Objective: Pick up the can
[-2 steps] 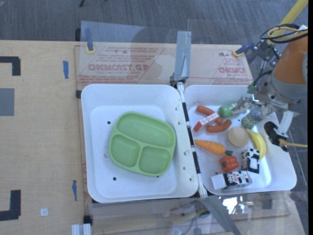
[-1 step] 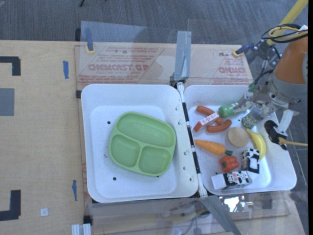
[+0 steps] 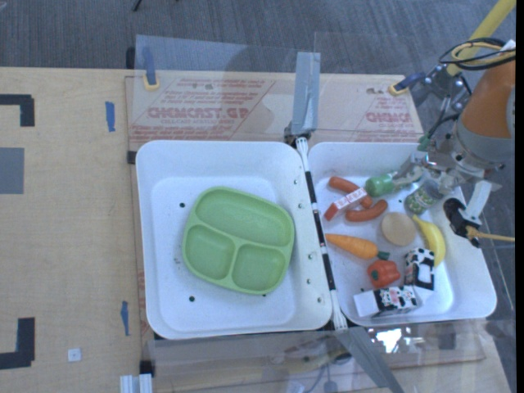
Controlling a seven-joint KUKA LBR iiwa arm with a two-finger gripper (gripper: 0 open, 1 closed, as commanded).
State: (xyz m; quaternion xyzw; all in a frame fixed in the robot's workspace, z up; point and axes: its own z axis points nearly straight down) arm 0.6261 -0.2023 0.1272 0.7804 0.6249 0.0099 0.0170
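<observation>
The can (image 3: 421,199), small with a greenish-grey label, stands in the right bin (image 3: 483,289) near its far right side, just above the banana (image 3: 431,239). My gripper (image 3: 426,183) hangs directly over the can, at or just above its top, with the grey wrist and orange band (image 3: 485,109) rising to the upper right. The gripper body hides the can's upper part. A green toy vegetable (image 3: 380,185) lies just left of the gripper.
The right bin is crowded: sausages (image 3: 366,212), a carrot (image 3: 352,245), a round tan piece (image 3: 399,229), a red pepper (image 3: 381,273) and cow-patterned cartons (image 3: 390,300). The left bin (image 3: 155,219) holds a green divided plate (image 3: 237,240). Cables trail by the wrist.
</observation>
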